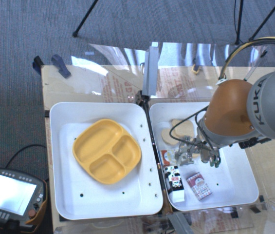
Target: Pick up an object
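Your pincer [195, 155] hangs over the right bin [247, 179]; you cannot tell how its jaws stand. The small red-and-white packet [199, 186] lies at its 6 o'clock, near but apart. At 7 o'clock a black-and-white carton [175, 183] rests against the bin's left wall. A pale round disc [173, 133] sits at 10 o'clock. At 9 o'clock, the left bin [64, 130] holds a yellow divided plate [107, 150]. "KUKA" reads on the arm [264, 106].

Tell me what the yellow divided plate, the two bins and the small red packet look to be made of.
Yellow plate: likely moulded plastic, matte, with soft rounded compartment ridges and even colour.
Bins: probably thin formed white plastic, smooth with a slight sheen and rounded corners.
Red packet: seems printed card or paper; flat, sharp-edged, too small to be sure.
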Controlling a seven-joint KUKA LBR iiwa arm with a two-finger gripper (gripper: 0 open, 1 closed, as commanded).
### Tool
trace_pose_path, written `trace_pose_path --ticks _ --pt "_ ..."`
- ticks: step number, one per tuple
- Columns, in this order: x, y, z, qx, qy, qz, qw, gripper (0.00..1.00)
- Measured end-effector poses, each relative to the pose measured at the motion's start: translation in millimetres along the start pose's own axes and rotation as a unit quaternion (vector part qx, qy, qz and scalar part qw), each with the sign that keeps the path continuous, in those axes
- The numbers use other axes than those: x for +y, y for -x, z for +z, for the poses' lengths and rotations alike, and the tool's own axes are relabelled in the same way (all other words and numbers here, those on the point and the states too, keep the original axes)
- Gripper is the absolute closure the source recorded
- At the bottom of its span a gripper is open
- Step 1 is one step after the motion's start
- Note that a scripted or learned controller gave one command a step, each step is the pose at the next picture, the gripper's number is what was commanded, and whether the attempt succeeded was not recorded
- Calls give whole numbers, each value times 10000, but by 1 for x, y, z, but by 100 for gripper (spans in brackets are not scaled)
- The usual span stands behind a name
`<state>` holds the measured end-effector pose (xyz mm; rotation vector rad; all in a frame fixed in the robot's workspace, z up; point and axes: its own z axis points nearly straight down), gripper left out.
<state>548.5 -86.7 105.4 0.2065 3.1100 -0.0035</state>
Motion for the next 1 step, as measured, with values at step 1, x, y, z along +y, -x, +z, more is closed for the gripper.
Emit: trace_pose_path --ticks 1 --pt "68 -42 -85 106 5 892 9960 100"
